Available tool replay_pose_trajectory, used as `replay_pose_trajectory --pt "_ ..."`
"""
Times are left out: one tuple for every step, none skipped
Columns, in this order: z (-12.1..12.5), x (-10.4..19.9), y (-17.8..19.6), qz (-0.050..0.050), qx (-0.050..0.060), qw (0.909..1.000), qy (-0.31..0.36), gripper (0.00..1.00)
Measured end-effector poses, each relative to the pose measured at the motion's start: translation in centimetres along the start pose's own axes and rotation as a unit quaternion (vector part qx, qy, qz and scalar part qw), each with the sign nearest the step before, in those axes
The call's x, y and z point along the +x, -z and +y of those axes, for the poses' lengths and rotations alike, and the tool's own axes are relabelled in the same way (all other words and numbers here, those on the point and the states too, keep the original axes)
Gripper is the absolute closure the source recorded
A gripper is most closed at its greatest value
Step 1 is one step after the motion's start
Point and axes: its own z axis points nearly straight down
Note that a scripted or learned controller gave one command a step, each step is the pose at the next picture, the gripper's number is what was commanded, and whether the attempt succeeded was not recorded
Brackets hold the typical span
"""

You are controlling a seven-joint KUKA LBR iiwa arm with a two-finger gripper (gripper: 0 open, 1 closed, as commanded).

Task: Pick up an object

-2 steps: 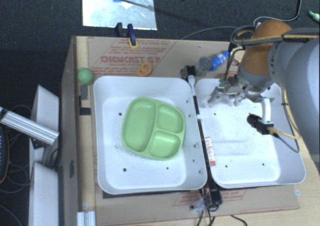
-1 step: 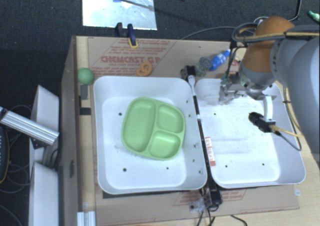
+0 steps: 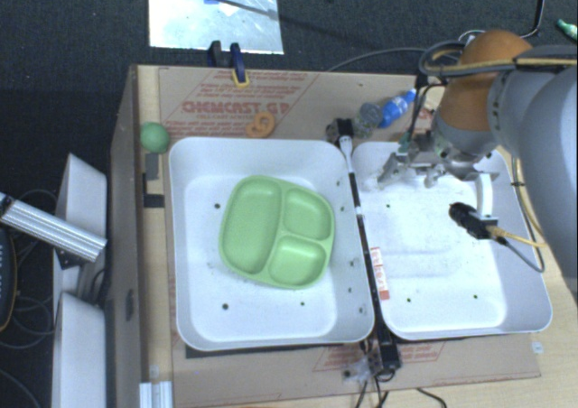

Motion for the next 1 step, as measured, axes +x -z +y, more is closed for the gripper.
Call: replay_pose_trajectory --pt "1.7 0.15 -2.17 0.0 0.002 1.0 -0.001 0.0"
